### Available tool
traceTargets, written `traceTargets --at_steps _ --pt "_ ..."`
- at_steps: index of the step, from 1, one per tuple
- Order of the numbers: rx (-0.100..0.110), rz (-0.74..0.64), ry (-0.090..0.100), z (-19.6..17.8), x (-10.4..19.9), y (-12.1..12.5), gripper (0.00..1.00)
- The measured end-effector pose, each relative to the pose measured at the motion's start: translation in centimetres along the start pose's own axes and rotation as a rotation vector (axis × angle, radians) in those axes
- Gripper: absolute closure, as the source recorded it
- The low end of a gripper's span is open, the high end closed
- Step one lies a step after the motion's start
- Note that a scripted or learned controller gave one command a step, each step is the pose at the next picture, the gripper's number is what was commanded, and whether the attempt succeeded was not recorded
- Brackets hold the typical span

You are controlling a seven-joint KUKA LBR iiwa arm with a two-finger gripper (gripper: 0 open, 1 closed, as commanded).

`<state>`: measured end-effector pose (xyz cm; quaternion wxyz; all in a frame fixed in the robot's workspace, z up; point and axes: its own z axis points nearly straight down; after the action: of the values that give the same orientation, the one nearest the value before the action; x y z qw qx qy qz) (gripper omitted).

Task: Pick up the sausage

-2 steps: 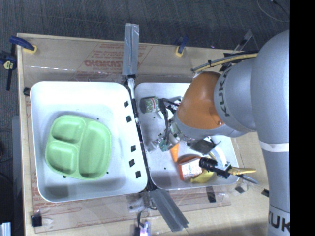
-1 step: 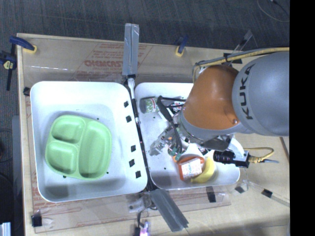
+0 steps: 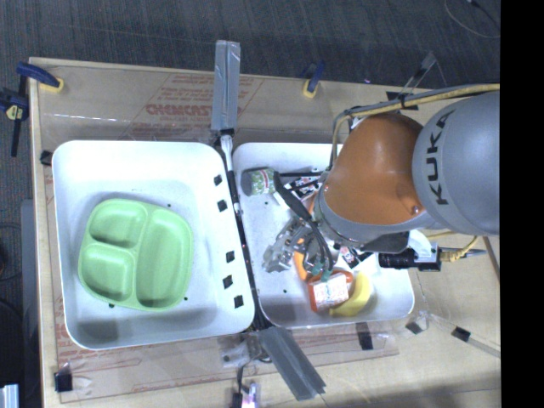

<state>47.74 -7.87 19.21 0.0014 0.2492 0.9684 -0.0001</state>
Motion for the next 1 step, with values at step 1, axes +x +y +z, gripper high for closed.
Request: traceTargets --at_steps 1 --pt "0.005 -0.38 -0.016 9.49 -4.66 -0.32 1.0"
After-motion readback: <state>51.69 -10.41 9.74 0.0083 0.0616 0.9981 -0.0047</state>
